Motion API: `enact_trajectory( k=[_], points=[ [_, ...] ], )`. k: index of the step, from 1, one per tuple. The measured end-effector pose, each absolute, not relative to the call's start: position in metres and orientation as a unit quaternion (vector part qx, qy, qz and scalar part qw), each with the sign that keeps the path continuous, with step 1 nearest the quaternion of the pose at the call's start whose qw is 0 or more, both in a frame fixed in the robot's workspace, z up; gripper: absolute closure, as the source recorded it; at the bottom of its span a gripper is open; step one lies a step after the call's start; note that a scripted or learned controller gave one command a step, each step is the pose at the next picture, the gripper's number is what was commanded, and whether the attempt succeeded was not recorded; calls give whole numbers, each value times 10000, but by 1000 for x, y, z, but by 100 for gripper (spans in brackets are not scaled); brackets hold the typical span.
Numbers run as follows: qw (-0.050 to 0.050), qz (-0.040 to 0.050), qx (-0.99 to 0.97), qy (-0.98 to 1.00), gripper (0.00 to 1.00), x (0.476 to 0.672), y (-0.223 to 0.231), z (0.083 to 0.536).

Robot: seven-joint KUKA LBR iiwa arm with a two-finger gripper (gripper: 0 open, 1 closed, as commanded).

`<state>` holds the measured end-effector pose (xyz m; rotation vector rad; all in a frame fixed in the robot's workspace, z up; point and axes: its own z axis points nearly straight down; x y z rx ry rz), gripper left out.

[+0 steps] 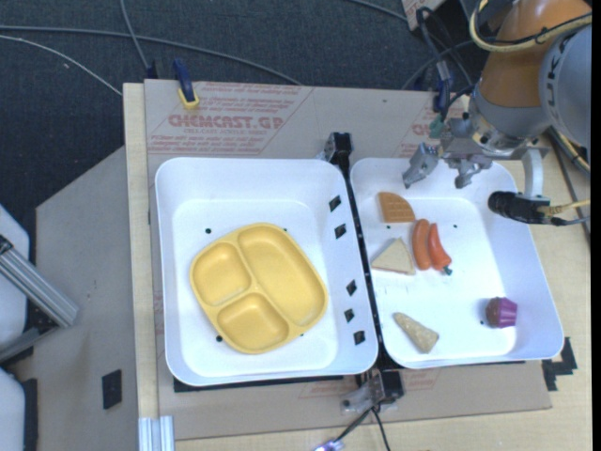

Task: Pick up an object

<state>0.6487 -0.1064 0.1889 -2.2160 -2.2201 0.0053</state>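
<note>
White plastic forms both shallow bins, smooth and round-cornered, set side by side on a cardboard sheet (282,111) printed in red. In the left bin (178,195) we see a glossy yellow tray (258,287), rounded and split into three compartments, lying tilted. In the right bin (526,252) we find five small food pieces: a tan wedge (395,209) near the far wall; below it a pale triangle (394,256); just beside that, two orange-red sausages (431,245) lying together lengthwise; a crusty beige wedge (416,332) near the front wall; and a small purple piece (500,313) towards the right wall, well apart from the rest. We see the arm (531,50), grey with an orange band, reaching from the right and bending down over the far edge of the right bin. Its gripper (443,170) hangs above the bin's far left corner, fingers (419,167) spread and holding nothing, near the tan wedge but apart from it.
</note>
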Motion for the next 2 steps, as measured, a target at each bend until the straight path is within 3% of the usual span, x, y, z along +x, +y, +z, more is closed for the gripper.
enact_trajectory(
  k=[2],
  points=[
    [29, 19, -7069, -7073, 0, 646, -95, 85]
  ],
)
